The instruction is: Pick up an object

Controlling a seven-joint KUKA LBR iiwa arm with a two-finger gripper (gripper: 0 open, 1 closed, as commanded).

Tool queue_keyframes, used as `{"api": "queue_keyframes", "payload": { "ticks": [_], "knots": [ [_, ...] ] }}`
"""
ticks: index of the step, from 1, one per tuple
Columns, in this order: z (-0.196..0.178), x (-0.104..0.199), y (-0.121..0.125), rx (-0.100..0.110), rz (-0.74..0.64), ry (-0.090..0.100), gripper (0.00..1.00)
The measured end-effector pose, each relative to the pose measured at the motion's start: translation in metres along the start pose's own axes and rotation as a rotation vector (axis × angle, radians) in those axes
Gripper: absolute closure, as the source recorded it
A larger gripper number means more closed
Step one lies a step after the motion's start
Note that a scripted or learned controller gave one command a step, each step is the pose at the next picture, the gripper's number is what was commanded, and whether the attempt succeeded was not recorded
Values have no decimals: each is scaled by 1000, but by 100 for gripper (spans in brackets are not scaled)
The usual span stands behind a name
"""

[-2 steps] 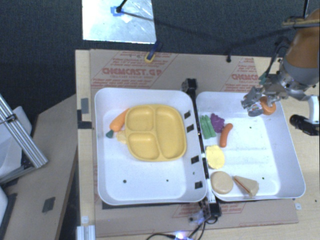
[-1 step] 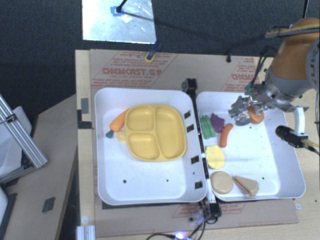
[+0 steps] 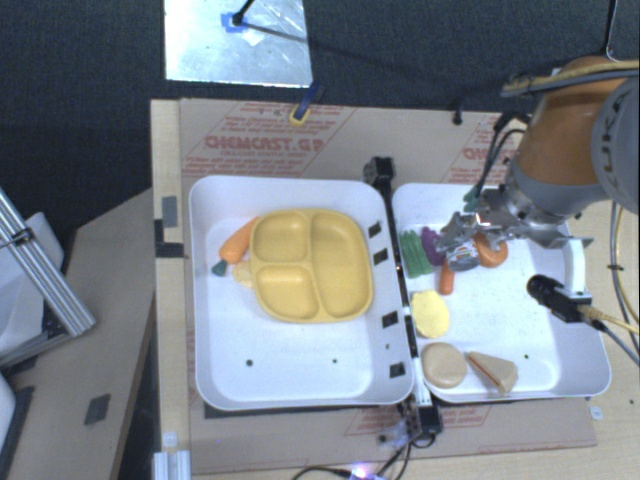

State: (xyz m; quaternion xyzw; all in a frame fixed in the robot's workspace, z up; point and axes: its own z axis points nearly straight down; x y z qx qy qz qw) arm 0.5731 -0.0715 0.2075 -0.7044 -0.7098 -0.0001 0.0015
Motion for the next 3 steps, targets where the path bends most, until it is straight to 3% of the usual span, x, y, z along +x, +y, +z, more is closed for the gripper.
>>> {"api": "queue_keyframes", "payload": {
  "ticks": [1,2,3],
  "knots": [
    [-8,27,-26,-1,1,-1,100],
    [-9,19,-17,-5,6,-2,100],
    [-18,17,-26,-4,6,-2,100]
  ]
}}
